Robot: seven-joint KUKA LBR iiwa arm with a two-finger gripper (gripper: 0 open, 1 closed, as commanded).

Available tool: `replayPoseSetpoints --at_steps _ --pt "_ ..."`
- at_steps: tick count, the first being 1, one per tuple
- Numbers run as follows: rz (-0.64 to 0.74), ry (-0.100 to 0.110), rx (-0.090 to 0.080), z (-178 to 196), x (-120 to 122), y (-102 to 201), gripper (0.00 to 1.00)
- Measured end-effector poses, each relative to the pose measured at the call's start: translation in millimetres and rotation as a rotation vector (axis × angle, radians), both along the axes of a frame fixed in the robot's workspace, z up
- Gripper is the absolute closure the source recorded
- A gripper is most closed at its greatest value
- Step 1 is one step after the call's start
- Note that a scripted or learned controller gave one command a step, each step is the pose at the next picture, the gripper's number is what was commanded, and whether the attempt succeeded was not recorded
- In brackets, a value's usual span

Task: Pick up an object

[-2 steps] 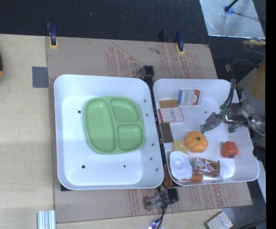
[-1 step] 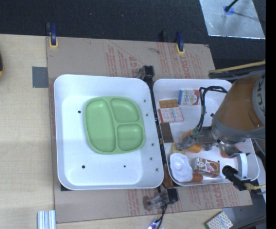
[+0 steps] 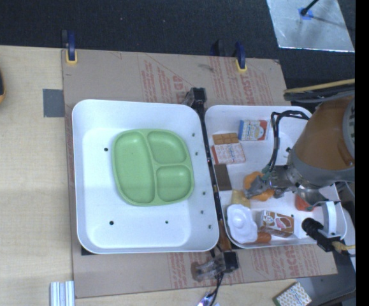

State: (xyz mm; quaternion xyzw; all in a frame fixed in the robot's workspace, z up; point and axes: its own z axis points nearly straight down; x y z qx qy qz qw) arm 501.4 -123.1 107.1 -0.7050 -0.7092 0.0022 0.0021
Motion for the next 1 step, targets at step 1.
replayPoseSetpoints --at_steps 1 --pt "0.004 -0.019 -0.002 90.5 101.3 19.7 1.00"
